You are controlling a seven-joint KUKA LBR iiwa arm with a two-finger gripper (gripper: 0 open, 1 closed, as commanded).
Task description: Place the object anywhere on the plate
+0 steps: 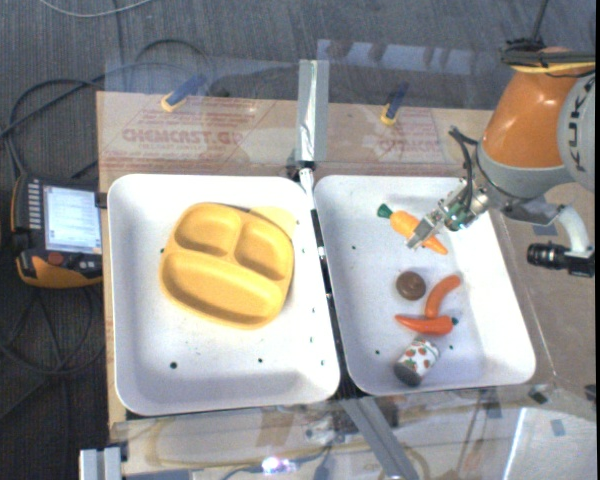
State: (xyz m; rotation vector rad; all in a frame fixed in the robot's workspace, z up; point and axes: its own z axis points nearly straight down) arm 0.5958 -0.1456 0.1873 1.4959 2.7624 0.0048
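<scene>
A yellow three-part plate [228, 262] lies in the left bin [140, 368]. In the right bin [500, 358] a small orange carrot with a green top [410, 224] lies near the back. My gripper [427, 230] hangs right over the carrot's right half, fingers pointing down and to the left. The fingers straddle the carrot's right end, and I cannot tell whether they are closed on it. The arm's orange band [525, 118] sits at the upper right.
Further forward in the right bin lie a brown round piece [411, 285], an orange sausage shape [443, 293], a red chilli [424, 322] and a small patterned can [415, 360]. A teach pendant [60, 230] rests left of the bench.
</scene>
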